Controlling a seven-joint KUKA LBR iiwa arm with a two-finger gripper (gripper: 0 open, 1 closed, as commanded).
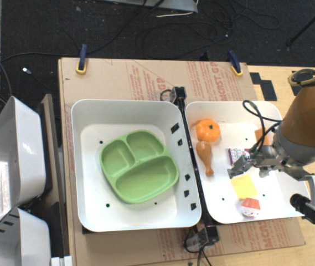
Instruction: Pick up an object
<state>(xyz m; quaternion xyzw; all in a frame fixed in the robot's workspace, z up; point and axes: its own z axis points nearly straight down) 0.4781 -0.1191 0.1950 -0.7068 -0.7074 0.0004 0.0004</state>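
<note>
Grey metal of the gripper [239, 169] is being held low over the right bin [268, 218] — just above a yellow block [244, 186]. Whether anything is being gripped cannot be told. A green divided plate [139, 165] is being carried by the left bin [85, 165].

Red print on the cardboard sheet [146, 79] under the bins, upside down and too blurred to read. No other legible text.

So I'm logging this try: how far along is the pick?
Done: the end effector has reached into the right white bin, low beside the yellow flat block. In hand: nothing visibly lifted. Left: grasping and raising an object; the orange toy pumpkin and tan drumstick lie untouched.
</note>
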